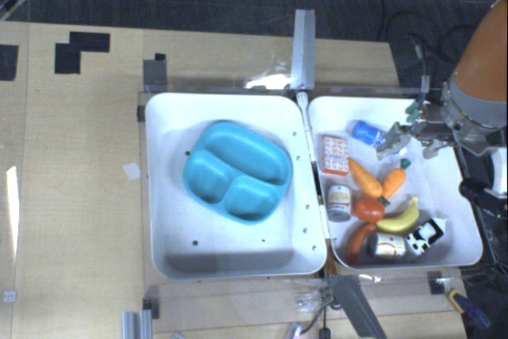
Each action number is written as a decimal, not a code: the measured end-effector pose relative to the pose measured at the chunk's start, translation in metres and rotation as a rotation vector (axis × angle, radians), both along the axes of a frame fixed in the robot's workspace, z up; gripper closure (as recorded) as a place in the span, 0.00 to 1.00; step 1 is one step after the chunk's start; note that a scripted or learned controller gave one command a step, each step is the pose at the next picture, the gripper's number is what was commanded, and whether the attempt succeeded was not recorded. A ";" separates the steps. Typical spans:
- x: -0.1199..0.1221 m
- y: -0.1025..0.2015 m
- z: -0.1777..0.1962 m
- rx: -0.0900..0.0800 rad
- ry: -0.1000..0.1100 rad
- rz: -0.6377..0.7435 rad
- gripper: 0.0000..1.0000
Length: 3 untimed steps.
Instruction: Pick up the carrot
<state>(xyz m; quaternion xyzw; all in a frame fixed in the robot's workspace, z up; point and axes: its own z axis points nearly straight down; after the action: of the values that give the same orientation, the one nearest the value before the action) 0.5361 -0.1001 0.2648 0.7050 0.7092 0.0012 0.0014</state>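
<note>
Orange and tapered, the carrot [365, 178] lies in the right-hand shallow white bin [468, 250], touching a second small orange carrot-like piece with a green tip [394, 182] and a red tomato [368, 209] just below it — a yellow banana [399, 219] curves close by. The arm's metal hand [413, 136] hovers over the bin's upper part, near a blue cylindrical object [366, 132]; whether it is wide or narrow I cannot tell. On the tan worktop [71, 194] the left white bin [167, 242] holds a blue sectioned plastic tray [237, 170].
</note>
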 end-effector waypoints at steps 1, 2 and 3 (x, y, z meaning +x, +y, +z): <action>0.005 -0.055 -0.080 -0.001 0.000 0.300 0.00; 0.009 -0.050 -0.152 -0.019 -0.030 0.483 0.00; -0.038 -0.065 -0.116 -0.003 -0.003 0.402 0.00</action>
<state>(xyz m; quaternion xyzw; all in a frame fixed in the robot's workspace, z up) 0.4984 -0.1650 0.1488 0.5494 0.8356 0.0014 0.0033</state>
